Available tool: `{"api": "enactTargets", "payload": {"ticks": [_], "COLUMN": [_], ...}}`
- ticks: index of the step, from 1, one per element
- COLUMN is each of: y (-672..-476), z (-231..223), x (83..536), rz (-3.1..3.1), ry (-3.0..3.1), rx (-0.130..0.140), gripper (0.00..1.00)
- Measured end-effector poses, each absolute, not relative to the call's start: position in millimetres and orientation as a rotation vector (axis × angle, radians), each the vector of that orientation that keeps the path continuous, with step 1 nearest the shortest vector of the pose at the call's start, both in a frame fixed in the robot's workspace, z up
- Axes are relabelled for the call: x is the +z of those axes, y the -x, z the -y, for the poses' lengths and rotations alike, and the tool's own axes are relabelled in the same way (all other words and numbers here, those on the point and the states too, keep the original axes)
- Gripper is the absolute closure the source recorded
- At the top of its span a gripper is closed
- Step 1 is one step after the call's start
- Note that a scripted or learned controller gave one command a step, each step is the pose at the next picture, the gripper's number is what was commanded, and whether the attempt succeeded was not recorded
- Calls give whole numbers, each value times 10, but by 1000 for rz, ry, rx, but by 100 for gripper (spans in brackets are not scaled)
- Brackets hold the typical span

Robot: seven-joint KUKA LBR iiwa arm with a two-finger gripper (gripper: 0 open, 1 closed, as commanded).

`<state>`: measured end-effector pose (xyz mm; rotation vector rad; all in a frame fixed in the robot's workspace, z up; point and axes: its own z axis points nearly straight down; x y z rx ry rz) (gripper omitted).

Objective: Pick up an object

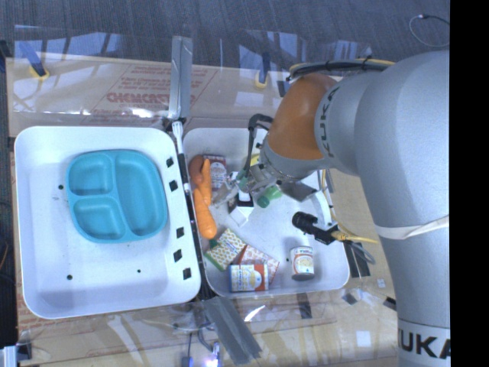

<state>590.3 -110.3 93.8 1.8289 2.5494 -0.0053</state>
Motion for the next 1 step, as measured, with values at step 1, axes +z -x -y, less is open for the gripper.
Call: {"api": "enactTargets", "payload": {"ticks": [1], "y": [-5893], "z": [1091], "x": [1001], "rz": [-2560], "ry": [-1825], "rx": [-11], "gripper": [100]}}
